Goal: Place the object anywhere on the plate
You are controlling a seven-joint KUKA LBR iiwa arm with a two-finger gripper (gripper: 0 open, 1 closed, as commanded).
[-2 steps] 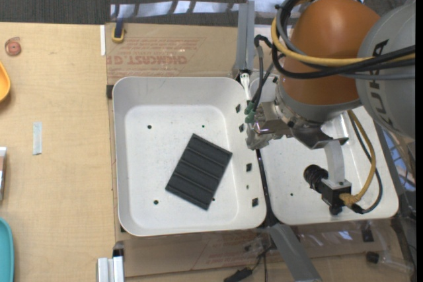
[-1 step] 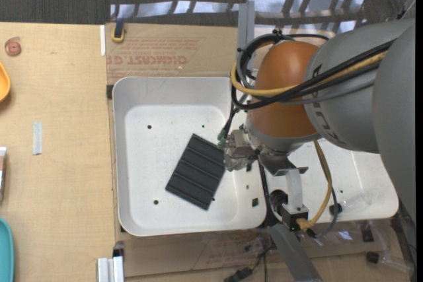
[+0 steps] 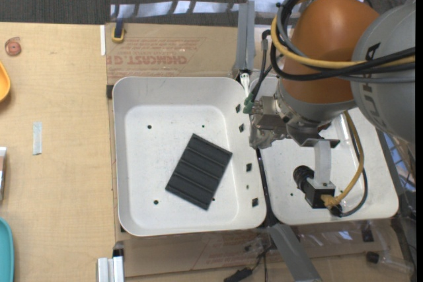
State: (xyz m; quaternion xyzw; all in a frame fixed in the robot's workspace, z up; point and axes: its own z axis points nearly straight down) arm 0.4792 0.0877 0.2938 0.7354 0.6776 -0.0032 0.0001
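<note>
A black ribbed rectangular plate (image 3: 199, 170) lies flat and turned at an angle in the middle of the left white bin (image 3: 123, 142). My gripper (image 3: 265, 131) hangs over the left edge of the right bin (image 3: 373, 208), next to the wall between the two bins and to the right of the plate. The orange band and grey wrist (image 3: 324, 49) sit above it and hide most of what lies under it. A black fitting with a yellow cable (image 3: 313, 188) hangs from the arm over the right bin's floor.
Brown cardboard (image 3: 165, 53) lies behind the bins. A wooden bench top (image 3: 53, 142) stretches to the left with small items at its edge. A metal post (image 3: 244, 36) stands behind the gap between the bins.
</note>
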